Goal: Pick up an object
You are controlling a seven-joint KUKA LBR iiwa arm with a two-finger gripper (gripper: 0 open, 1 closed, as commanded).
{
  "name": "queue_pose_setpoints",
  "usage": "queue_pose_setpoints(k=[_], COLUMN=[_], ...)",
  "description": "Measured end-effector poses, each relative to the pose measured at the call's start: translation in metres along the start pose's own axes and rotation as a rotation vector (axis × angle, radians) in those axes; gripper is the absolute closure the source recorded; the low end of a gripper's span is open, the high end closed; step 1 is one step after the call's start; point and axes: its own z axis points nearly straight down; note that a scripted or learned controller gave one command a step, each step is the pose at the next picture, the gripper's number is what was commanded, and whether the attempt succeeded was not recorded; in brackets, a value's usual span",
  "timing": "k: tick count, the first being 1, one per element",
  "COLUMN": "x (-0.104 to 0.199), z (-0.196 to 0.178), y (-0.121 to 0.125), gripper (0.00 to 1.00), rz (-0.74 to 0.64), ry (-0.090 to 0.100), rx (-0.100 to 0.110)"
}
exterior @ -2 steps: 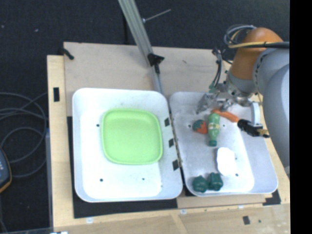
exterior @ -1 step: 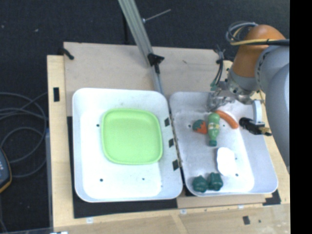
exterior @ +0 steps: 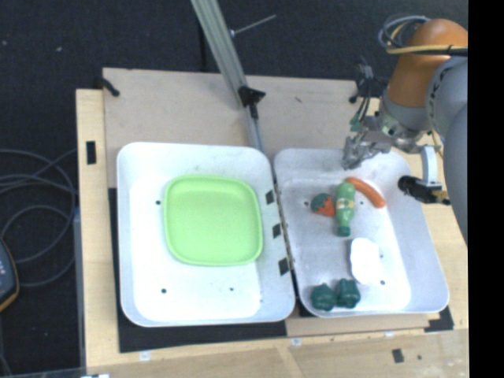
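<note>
My gripper (exterior: pixel 352 161) hangs over the far edge of the right bin (exterior: pixel 417 266), above and slightly left of the objects. Nothing shows between its tips. Just below it lie a green bottle (exterior: pixel 345 207), an orange sausage-shaped piece (exterior: pixel 368 191) at the bottle's right, and a small green-and-orange toy (exterior: pixel 322 205) at its left. Farther toward the front sit a white rounded object (exterior: pixel 365 260) and a dark green lumpy object (exterior: pixel 335 294).
The left bin (exterior: pixel 142 235) holds a light green square plate (exterior: pixel 213 220). A slanted metal pole (exterior: pixel 224 50) runs from the top to the gap between the bins. Black cables lie on the floor at the left.
</note>
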Motion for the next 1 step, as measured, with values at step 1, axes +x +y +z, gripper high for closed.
queue_pose_setpoints(k=[1], x=[-0.0016], z=[-0.0431], y=[0.0009], gripper=[1.00], rz=[0.000], ry=[0.000], rx=[0.000])
